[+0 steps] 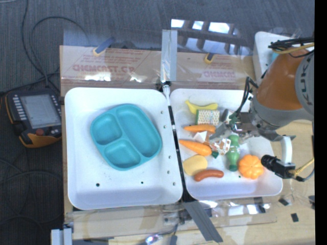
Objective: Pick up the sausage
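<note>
The sausage [208, 175] is a short reddish-brown link lying flat near the front edge of the right bin [271, 188], just below a pale yellow potato-like piece [194, 164]. My gripper [228, 130] hangs over the middle of that bin, up and to the right of the sausage and apart from it. It sits above a cluster of toy food. Nothing is visibly held.
Around the gripper lie a banana [200, 106], a waffle-like square [208, 117], two carrots [195, 147], a green bottle-shaped toy [233, 155] and an orange pumpkin [251, 166]. The left bin [76, 177] holds a blue divided plate [125, 135].
</note>
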Motion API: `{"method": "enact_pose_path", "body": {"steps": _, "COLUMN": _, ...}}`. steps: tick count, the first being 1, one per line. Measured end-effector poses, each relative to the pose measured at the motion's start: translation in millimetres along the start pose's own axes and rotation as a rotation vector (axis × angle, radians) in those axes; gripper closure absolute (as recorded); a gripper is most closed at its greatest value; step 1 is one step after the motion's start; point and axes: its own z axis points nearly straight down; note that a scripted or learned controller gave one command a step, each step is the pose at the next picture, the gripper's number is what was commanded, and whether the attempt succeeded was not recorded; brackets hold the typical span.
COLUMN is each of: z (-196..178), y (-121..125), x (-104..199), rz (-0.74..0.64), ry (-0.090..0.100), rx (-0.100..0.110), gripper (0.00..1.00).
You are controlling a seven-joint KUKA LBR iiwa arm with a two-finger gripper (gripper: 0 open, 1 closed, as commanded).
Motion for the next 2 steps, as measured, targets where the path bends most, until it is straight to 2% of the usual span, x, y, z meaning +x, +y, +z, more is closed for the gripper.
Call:
{"method": "enact_pose_path", "body": {"steps": 1, "z": -33.2, "y": -29.4, "x": 75.1, "rz": 0.324, "ry": -0.003, "rx": 0.000, "gripper": 0.00}}
{"method": "enact_pose_path", "body": {"steps": 2, "z": -37.4, "y": -29.6, "x": 75.8, "rz": 0.323, "ry": -0.004, "rx": 0.009, "gripper": 1.00}}
